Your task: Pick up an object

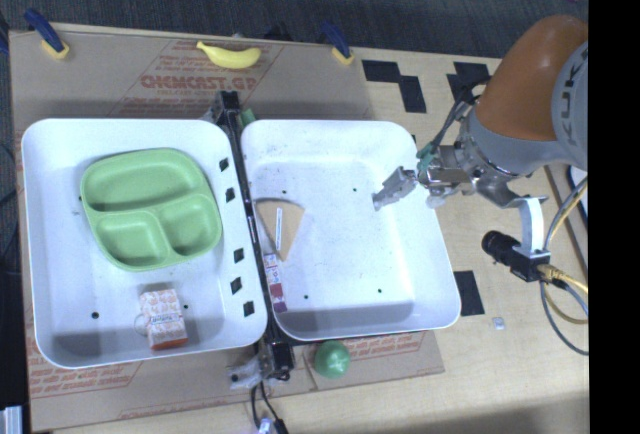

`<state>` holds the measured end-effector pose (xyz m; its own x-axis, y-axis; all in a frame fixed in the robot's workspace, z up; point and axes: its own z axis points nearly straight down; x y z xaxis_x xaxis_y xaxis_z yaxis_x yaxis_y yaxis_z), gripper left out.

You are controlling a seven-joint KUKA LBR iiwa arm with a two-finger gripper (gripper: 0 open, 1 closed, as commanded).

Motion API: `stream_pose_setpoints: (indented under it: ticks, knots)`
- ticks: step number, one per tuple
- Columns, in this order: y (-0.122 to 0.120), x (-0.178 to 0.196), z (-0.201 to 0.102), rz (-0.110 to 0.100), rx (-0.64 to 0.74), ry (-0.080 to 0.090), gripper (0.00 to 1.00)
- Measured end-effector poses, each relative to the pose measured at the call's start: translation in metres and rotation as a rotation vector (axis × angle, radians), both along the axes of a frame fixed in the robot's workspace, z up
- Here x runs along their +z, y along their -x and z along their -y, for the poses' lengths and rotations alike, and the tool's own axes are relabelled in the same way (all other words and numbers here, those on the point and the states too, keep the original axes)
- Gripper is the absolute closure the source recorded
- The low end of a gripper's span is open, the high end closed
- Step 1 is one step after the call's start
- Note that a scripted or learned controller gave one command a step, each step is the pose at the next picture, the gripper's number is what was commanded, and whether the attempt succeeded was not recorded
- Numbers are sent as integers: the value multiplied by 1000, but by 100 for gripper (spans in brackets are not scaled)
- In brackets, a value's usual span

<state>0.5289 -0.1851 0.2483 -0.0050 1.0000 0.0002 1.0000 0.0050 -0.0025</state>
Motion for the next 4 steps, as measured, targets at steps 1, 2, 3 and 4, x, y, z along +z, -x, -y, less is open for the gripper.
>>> stream_pose_setpoints:
  ticks: [1, 2, 3, 4]
  knots:
    - [-83, -36, 25, -1, 2, 1, 0]
    - [-82, -157, 25, 0, 1, 0, 0]
    - [-82, -146, 24, 0, 3, 0, 100]
    - [1, -37, 8, 3, -2, 1, 100]
